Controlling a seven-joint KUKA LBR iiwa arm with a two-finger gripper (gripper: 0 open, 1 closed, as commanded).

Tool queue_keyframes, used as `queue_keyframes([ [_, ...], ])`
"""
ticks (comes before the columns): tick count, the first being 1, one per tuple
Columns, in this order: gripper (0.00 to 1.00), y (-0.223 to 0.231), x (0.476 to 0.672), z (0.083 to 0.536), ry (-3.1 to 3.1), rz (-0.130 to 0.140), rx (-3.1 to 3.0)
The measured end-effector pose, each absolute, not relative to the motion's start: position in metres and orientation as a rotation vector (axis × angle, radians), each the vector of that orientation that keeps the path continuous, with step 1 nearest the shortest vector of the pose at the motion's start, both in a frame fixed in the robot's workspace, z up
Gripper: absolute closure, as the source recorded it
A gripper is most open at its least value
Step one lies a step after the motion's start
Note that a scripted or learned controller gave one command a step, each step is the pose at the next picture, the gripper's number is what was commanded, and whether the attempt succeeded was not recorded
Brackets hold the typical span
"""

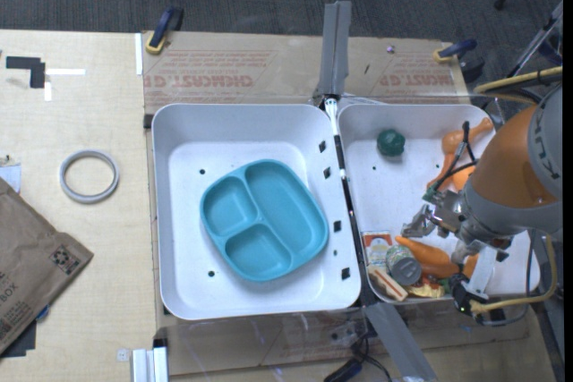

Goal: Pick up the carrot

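The gripper (436,228) hangs low in the right bin (403,116), just above the carrot (428,258); its jaw state cannot be told.

Cardboard sheet (304,72) behind the bins: red print, seen upside down, twice over, reading roughly "CHEMCAST"; finer lines beneath it too small to read.
Brown cardboard box (31,268), lower left: black letters "BOX" at its edge, beside a small square printed code.
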State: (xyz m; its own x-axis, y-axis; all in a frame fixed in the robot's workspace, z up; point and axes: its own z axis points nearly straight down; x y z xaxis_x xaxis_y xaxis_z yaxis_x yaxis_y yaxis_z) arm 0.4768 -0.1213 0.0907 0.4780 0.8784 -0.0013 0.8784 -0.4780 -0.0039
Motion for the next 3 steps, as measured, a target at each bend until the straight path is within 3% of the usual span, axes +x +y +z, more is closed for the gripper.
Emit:
queue_keyframes([
  [1,0.0,-0.109,0.479,0.093,-2.194,0.002,-2.263],
  [2,0.0,-0.176,0.477,0.091,-2.078,0.001,-2.355],
  [3,0.0,-0.185,0.478,0.135,-2.545,0.0,-1.844],
])
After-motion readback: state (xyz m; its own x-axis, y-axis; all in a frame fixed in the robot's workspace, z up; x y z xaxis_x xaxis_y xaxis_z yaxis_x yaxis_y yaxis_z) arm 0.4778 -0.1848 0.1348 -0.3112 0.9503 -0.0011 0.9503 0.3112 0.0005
